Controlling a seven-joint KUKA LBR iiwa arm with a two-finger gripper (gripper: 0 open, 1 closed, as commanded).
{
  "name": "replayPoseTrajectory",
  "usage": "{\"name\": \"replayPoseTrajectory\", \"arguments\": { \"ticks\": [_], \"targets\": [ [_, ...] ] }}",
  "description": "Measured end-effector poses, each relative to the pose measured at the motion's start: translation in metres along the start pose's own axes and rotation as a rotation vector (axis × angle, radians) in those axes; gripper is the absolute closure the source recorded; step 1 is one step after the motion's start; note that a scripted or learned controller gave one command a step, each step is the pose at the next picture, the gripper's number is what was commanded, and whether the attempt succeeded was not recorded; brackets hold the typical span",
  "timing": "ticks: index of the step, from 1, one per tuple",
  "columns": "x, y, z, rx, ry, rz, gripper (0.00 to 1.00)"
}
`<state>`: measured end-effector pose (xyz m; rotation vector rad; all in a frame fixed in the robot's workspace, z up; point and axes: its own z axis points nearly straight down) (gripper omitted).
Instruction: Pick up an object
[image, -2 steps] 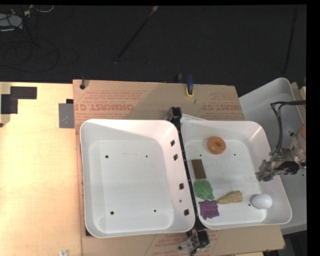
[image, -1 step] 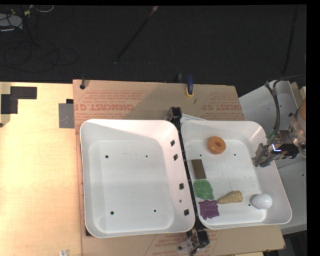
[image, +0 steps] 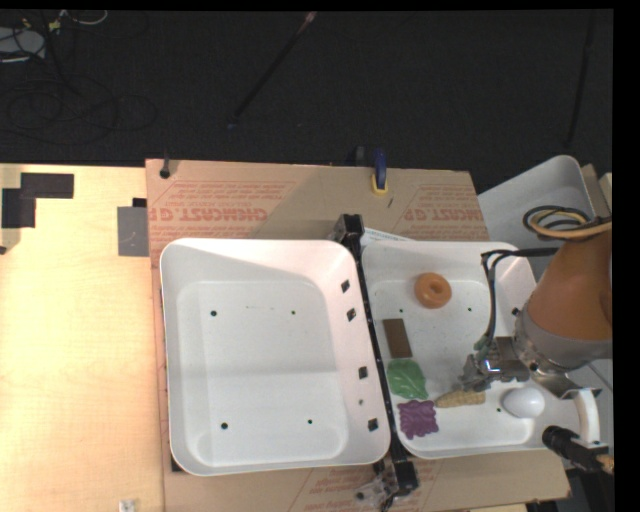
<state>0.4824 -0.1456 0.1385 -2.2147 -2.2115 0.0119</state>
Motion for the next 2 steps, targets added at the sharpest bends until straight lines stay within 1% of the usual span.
{"name": "replayPoseTrajectory", "arguments": {
  "ticks": [1,2],
  "targets": [
    [-0.002,0.001,-0.018,-0.008,-0.001,0.006,1.00],
    [0.051,-0.008,-0.166,-0.022,-0.003,-0.008,1.00]
  ]
}}
